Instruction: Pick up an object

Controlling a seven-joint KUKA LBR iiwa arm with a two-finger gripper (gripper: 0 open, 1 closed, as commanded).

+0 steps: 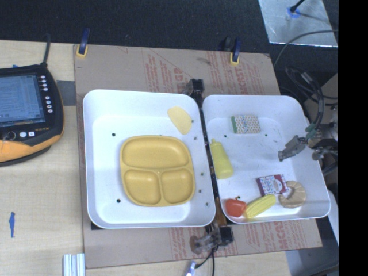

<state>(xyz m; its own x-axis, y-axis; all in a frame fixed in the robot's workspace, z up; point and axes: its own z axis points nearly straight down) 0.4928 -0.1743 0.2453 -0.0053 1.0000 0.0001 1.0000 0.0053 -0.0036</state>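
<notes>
- Your tool (289, 149) sits at the right edge of the right bin (259, 105), grey metal, low over the white floor; you can't tell how its jaws stand, too small and blurred.
- Nothing visible between its tips.
- Right bin, smooth white plastic with rounded corners, holds the candidates:
- a yellow bottle-like piece (221, 160) lying against the left wall, glossy plastic
- a small rectangular pad (245, 123) near the back, speckled green-white; print unreadable
- a flat packet (271, 184), dark red and white label, writing too small to read
- a round tan disc (293, 194) just beside the packet, touching the front-right corner area
- a yellow corn cob (260, 205), ribbed, at the front wall
- a red rounded piece (234, 207) touching the corn's left end
- Left bin (98, 154) has a matte yellow three-compartment tray (157, 169) and a pale yellow oval slab (180, 119) behind it.
- Both bins rest on brown cardboard (144, 68) with faded red print, clamped to your table (34, 211).
- A pendant with screen (23, 111), orange trim, lies far left.
</notes>
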